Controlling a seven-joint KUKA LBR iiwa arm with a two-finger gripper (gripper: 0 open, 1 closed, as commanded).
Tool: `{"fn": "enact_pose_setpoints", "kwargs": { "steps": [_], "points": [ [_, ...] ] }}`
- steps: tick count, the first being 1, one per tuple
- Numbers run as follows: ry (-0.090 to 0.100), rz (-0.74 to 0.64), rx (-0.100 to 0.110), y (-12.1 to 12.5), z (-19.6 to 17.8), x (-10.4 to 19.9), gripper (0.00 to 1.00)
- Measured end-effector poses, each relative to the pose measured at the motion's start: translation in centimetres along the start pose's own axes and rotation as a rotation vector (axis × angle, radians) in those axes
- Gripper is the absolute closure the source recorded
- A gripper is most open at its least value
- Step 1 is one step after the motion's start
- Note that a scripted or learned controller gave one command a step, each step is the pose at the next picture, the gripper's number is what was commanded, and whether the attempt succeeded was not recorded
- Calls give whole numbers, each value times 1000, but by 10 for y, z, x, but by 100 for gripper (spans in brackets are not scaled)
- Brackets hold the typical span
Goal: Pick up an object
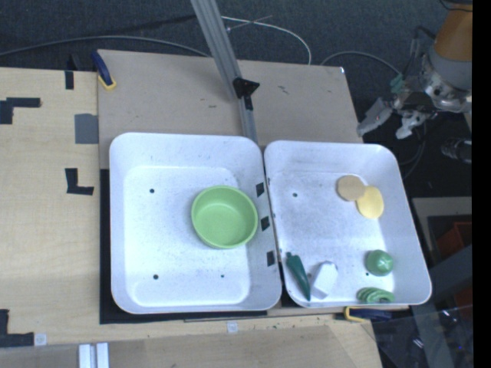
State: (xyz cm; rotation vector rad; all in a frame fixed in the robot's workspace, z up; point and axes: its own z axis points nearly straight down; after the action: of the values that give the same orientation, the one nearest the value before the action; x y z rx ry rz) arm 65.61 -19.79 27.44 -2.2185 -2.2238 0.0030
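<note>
**Obs 1:** Nearest the lens: right bin [399, 205], front rim. Along it sit a dark green pointed piece [298, 276], a white block [324, 277], a green ridged piece [375, 295] and a small green round item [379, 263]. Further back, two pale yellow discs [360, 195] touching.

**Obs 2:** And the end effector [399, 113]?

**Obs 1:** Up at upper right, off the bins entirely, over the tabletop [176, 90] edge, well apart from everything. Carrying nothing. Whether it is wide or narrow, I cannot tell; the tips blur into cable clutter.

**Obs 2:** Step?

**Obs 1:** My judgement: approach not begun, no target committed. Next move calls for swinging in over the right bin and descending onto one item. Left bin [123, 228] has just a green bowl [224, 217].

**Obs 2:** Unclear?

**Obs 1:** Arm cut off at frame edge; the ridged piece is too small to identify.
</note>
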Motion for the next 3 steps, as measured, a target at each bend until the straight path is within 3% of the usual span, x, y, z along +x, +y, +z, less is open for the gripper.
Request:
{"fn": "enact_pose_setpoints", "kwargs": {
  "steps": [1, 3],
  "points": [
    [0, 0, 0, 0, 0, 0, 0],
    [1, 0, 6, 4, 123, 2, 0]
  ]
}}
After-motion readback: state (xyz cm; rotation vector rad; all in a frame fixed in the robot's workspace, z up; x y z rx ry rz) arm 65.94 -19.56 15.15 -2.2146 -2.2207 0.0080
